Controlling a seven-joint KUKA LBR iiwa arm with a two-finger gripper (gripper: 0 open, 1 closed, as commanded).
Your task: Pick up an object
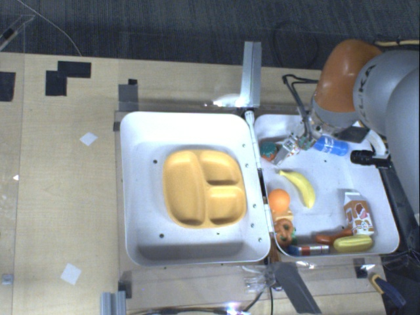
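Pincer [289, 147] low in right bin [387, 195], upper left corner, at about 11 o'clock from banana [298, 186]; cannot tell its state, too small and blurred. Teal item [269, 151] just beside it at 9 o'clock, blue bottle [330, 146] at 3. Best: commit to one target, likely the teal item, centre over it, descend straight, clear of the bin wall.

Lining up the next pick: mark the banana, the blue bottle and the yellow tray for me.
banana [299, 186]: camera view, middle of its curved body.
blue bottle [331, 146]: camera view, its blue side, right of the arm's wrist.
yellow tray [203, 187]: camera view, ridge between its compartments.
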